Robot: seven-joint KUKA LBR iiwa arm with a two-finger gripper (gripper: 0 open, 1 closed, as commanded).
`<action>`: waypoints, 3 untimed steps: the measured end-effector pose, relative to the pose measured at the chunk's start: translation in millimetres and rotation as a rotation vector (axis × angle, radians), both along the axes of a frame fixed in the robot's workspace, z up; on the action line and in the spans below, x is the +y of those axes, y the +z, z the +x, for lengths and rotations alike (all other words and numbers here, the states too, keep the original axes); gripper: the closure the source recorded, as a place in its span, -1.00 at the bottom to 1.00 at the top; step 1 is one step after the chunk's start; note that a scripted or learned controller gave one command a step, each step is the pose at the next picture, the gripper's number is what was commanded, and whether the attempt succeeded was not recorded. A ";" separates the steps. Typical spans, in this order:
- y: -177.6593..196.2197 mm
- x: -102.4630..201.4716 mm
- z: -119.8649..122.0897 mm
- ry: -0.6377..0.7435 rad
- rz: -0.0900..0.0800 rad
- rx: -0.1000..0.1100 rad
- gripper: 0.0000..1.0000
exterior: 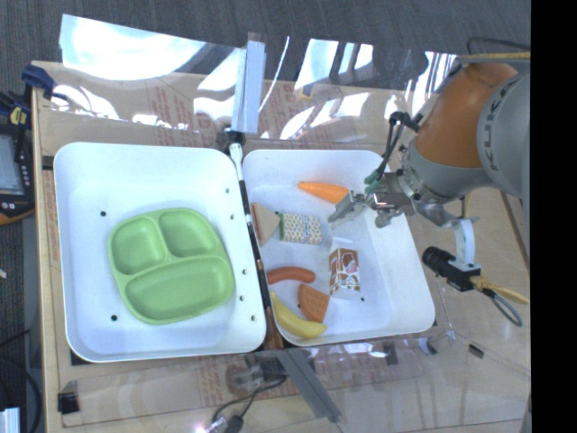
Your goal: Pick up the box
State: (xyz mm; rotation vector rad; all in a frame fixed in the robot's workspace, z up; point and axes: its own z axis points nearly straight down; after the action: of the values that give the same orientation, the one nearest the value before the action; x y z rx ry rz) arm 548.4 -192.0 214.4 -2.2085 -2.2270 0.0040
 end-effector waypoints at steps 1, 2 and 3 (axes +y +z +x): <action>-118.7 49.4 28.4 0.141 -0.003 -0.011 -1.00; -107.4 46.8 29.0 0.142 -0.008 -0.012 1.00; -2.7 95.5 44.6 0.205 -0.001 -0.006 1.00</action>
State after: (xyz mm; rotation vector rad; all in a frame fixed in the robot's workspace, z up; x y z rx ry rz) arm 593.0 -96.5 211.7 -1.9717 -2.4455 -0.0008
